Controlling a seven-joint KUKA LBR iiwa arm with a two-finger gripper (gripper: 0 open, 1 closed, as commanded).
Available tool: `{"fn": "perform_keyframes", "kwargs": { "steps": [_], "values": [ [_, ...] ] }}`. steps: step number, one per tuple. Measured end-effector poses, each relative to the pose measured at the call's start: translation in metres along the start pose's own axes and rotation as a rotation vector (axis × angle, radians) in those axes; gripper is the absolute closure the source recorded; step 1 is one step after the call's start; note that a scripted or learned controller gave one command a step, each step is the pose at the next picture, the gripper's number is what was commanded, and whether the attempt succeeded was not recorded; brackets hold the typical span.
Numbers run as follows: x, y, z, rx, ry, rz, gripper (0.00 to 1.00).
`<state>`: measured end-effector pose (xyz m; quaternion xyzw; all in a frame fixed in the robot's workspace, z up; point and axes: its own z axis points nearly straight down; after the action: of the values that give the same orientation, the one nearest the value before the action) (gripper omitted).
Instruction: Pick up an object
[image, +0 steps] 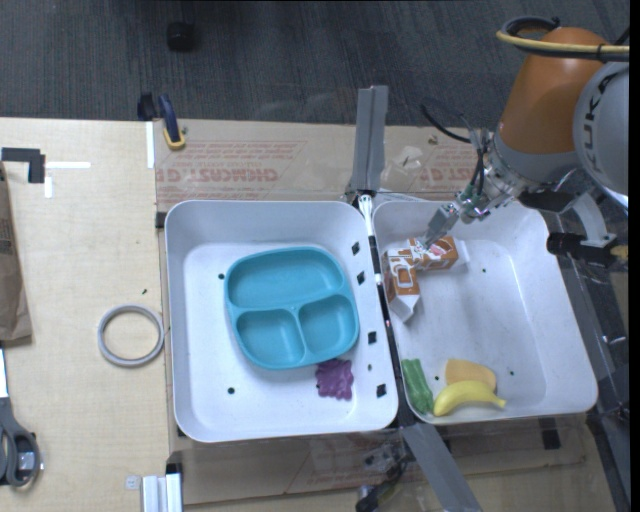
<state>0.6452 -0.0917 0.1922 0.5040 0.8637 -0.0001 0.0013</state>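
My gripper reaches into the right bin from the upper right, its tip right over the top end of an orange and white carton lying near the bin's left wall. At the front of the same bin lie a yellow banana, an orange piece just behind it and a green pod. The left bin holds a blue divided plate and a purple grape bunch.
A grey ring lies on the wooden bench left of the bins. Scissors sit at the lower left edge. A metal divider post rises between the bins at the back.
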Motion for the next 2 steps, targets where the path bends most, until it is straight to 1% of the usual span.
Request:
{"fn": "perform_keyframes", "kwargs": {
  "steps": [1, 2],
  "values": [
    [-0.066, -0.022, 0.1, 0.001, 0.001, -0.286, 0.0],
    [-0.032, -0.018, 0.093, -0.003, -0.025, -0.161, 0.0]
  ]
}}
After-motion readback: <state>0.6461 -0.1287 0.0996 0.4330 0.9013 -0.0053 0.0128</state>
